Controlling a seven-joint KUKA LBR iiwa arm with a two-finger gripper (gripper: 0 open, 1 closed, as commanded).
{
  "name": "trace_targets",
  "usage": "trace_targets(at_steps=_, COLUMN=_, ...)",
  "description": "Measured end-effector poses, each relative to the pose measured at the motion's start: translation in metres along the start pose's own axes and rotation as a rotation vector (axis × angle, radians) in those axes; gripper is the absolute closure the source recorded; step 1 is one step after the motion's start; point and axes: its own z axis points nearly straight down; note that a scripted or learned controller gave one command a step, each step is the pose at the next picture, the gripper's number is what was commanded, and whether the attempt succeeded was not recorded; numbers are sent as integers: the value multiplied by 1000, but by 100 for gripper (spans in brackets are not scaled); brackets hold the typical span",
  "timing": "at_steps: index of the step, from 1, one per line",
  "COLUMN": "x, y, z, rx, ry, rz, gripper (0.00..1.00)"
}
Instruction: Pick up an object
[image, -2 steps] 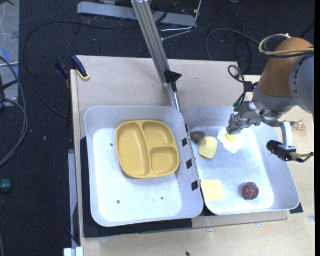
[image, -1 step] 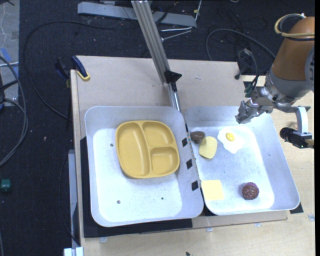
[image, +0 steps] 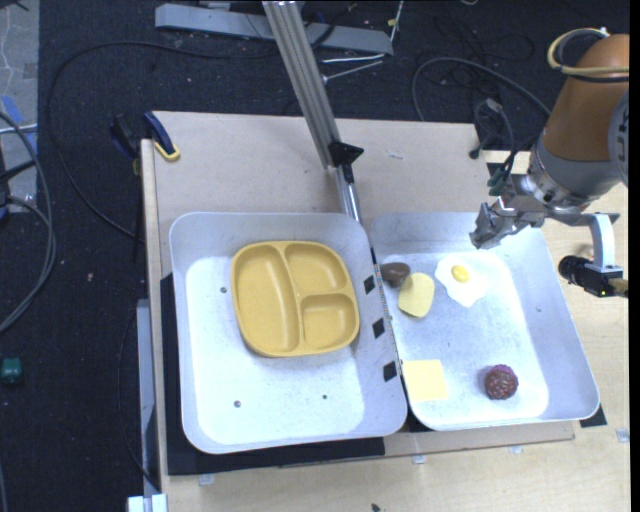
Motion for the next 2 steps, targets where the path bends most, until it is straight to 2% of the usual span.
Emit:
trace_targets(at_steps=1, x=56, y=3, z=-1, rx=1, ry=2, rz=-4, gripper=100)
trace_targets(at_steps=2, x=114, y=-12, z=-8, rx=3, ry=3, rz=-5, gripper=100)
